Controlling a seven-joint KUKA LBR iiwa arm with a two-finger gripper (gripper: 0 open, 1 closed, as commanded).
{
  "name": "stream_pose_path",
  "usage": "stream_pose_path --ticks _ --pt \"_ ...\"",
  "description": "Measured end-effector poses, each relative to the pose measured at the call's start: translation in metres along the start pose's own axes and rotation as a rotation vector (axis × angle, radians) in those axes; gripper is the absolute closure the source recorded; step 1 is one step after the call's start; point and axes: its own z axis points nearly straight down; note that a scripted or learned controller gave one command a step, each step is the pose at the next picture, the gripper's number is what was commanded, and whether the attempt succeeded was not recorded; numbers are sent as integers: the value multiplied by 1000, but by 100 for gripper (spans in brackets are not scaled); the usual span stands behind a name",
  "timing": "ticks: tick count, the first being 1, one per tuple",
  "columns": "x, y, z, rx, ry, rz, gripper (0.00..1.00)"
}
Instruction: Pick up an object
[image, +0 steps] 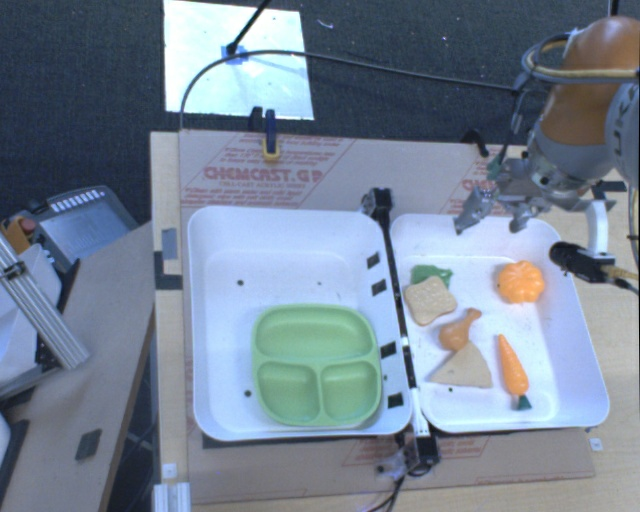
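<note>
My gripper hangs over the far edge of the right bin, its two fingers spread apart with nothing between them. Below it in that bin lie an orange pumpkin, a slice of toast with a green leafy piece behind it, a chicken drumstick, a tan wedge and a carrot. All of them rest on the bin floor, apart from the fingers.
The left bin holds a green divided plate. A black clip divider joins the two bins. A yellow-and-blue clamp sits at the bench's far edge, and grey equipment stands at left.
</note>
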Motion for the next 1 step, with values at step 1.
stream_pose_path --ticks 1 --pt "0 2 -7 -12 -1 -2 0"
